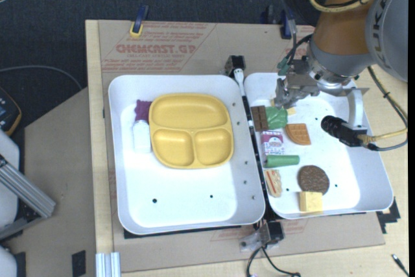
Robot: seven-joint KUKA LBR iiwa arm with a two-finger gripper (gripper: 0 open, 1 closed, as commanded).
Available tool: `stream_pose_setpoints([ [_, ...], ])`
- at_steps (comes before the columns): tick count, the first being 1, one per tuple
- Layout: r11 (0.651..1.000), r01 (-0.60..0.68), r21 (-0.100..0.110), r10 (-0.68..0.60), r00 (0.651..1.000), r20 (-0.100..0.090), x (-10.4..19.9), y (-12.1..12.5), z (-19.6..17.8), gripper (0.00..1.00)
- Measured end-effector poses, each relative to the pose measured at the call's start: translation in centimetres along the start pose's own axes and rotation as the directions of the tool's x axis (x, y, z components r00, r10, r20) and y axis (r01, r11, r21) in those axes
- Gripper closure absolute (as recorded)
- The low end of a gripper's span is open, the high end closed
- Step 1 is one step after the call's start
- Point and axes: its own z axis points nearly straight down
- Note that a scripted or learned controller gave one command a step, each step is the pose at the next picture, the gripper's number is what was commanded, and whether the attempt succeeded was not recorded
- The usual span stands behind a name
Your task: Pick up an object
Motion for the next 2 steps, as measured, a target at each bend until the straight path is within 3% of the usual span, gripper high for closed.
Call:
stream_pose_setpoints([
  [1, 1.000, -0.002, 0.000, 0.002, 1.000, 0.002, 3.20, -0.18, 0.88, 1.00],
  [2, 1.000, -0.005, 0.000, 0.005, 1.000, 0.002, 3.17, -0.23, 1.00, 1.00],
])
